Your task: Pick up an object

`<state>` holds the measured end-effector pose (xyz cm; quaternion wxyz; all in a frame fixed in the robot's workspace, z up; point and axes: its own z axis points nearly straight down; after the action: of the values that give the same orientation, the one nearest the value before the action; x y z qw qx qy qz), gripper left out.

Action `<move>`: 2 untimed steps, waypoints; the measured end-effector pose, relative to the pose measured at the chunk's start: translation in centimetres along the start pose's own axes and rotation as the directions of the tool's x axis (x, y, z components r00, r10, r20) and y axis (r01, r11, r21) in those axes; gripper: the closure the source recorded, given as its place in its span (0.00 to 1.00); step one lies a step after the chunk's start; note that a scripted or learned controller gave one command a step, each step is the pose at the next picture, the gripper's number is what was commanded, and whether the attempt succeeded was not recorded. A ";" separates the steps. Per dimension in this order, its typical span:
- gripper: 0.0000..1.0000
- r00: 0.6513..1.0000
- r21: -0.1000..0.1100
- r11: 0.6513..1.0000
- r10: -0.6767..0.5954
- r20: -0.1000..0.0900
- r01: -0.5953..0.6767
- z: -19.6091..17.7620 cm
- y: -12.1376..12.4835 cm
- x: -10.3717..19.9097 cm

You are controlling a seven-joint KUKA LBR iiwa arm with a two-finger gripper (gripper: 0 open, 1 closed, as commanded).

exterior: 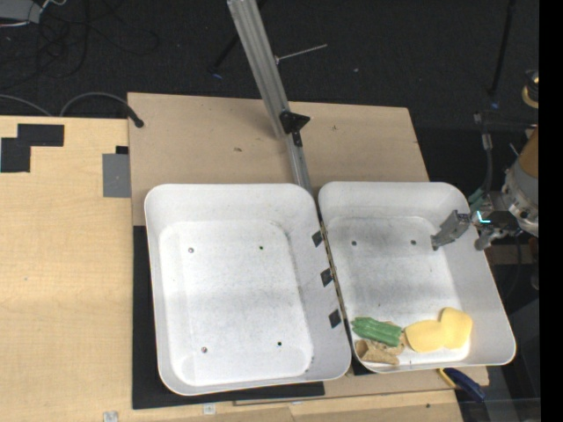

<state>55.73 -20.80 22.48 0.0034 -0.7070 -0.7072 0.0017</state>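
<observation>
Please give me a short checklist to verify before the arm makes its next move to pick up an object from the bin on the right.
1. Objects available in the right bin: ok; a green object, a yellow object and a small tan object lie at its near edge.
2. Gripper above the right bin: ok, near its far right side.
3. Gripper over an object: not ok; the objects lie apart from it, toward the near edge.
4. Objects separated: not ok; the three are clustered together.
5. Finger state: cannot tell.
</observation>
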 end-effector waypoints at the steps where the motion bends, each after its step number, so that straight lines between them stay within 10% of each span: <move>1: 0.00 1.000 -0.004 1.000 -0.001 0.001 0.001 -0.2 0.1 0.0; 2: 0.00 1.000 0.000 1.000 -0.003 0.000 0.003 4.8 0.8 0.7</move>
<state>56.51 -20.11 17.65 0.0036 -0.7059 -0.7083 0.0015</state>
